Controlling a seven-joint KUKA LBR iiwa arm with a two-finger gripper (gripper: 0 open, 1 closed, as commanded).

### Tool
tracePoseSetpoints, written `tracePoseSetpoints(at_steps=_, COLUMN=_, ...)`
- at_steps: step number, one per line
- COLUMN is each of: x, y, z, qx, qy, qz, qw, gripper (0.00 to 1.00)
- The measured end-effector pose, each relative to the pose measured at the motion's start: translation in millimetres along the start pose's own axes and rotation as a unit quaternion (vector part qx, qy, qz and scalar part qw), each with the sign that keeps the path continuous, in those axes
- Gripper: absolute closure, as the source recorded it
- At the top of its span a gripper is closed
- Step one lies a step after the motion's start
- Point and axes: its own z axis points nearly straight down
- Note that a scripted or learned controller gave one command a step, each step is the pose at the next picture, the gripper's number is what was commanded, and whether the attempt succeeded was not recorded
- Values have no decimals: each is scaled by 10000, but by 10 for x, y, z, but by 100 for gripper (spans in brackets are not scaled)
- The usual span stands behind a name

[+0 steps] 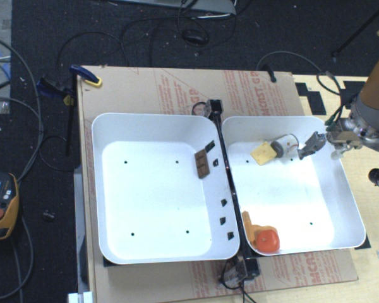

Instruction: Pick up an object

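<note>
A pale yellow wedge-shaped block [263, 153] lies flat near the far wall of the right bin [341, 188], touching a small grey-and-white cylinder [284, 146] lying on its side. In the bin's near left corner an orange-red ball [267, 240] rests against an orange stick [247, 225].

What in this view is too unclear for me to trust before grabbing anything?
- Gripper: small and blurred; its state is unreadable.
- Arm: cut off by the right edge.
- Grey-white object beside the yellow piece: too small to identify.
- Orange piece behind the red object: partly covered.
</note>
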Motion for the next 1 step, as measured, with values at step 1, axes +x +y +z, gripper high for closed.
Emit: tracePoseSetpoints(at_steps=1, x=479, y=-458, z=-361, qx=10, qy=4, qz=-2, qw=10000, gripper=0)
